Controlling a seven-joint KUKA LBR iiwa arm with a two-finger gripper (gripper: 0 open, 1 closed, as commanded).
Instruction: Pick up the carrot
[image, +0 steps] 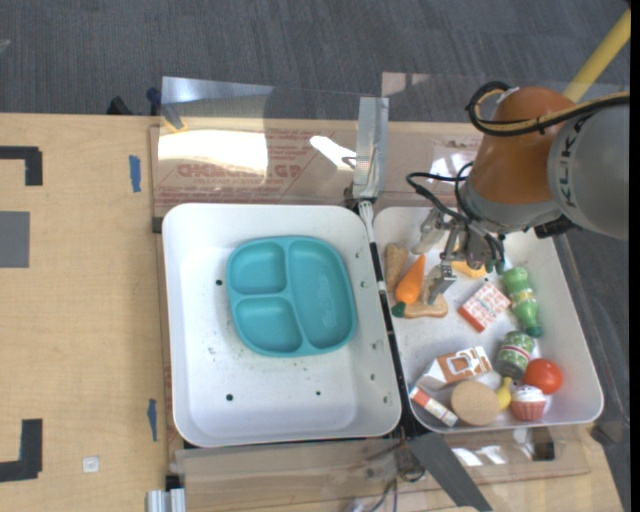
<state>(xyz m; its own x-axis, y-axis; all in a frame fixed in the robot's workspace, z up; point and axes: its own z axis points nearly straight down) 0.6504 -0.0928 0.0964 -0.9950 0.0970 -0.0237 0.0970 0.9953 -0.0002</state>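
The carrot (410, 283) is a short orange piece lying in the right bin (580, 345), near its upper left corner and close to the wall between the bins. It rests against tan bread slices (397, 262). My gripper (447, 268) hangs low over the same bin, just right of the carrot and about level with it. Nothing visibly sits in its grasp. The grey wrist with the orange band (515, 150) hides the bin's upper right part.
The right bin is crowded: a red and white box (485, 306), green vegetable (521, 293), green can (515, 352), tomato (544, 377), cupcake (528, 402), bun (475, 403) and small carton (462, 365). The left bin (200, 380) holds a teal divided plate (292, 295).
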